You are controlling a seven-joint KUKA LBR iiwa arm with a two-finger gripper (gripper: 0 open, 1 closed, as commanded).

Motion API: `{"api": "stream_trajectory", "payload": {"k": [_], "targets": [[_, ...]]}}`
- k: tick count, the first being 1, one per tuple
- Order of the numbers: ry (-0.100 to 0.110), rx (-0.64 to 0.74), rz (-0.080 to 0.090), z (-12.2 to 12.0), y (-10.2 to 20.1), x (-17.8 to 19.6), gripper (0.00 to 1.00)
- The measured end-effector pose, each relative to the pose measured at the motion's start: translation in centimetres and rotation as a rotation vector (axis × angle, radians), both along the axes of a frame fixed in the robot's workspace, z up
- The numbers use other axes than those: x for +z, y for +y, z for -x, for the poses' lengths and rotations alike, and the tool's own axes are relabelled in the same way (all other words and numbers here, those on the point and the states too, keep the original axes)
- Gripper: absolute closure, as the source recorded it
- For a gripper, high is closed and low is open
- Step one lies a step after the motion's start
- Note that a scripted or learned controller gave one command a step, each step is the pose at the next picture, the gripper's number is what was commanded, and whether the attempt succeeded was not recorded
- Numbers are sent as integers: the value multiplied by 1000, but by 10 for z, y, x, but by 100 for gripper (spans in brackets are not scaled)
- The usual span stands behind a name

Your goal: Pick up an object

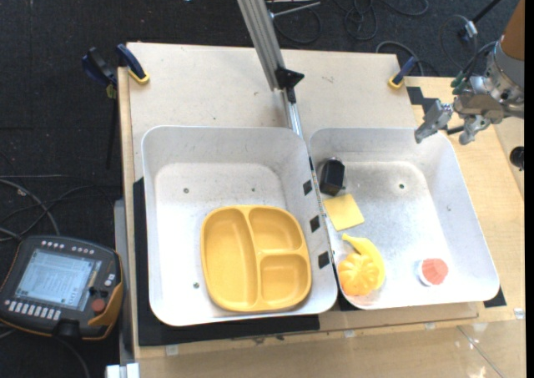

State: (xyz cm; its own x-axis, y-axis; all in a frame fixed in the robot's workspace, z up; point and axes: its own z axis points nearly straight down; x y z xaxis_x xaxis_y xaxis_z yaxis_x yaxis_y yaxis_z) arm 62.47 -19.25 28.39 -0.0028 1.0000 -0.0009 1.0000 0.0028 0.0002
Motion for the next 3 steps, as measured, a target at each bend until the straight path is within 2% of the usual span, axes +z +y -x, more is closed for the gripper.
{"api": "stream_trajectory", "payload": {"k": [1,3], "targets": [[0,0,0,0,0,0,0],[5,-2,-1,2,0,-87,0]]}}
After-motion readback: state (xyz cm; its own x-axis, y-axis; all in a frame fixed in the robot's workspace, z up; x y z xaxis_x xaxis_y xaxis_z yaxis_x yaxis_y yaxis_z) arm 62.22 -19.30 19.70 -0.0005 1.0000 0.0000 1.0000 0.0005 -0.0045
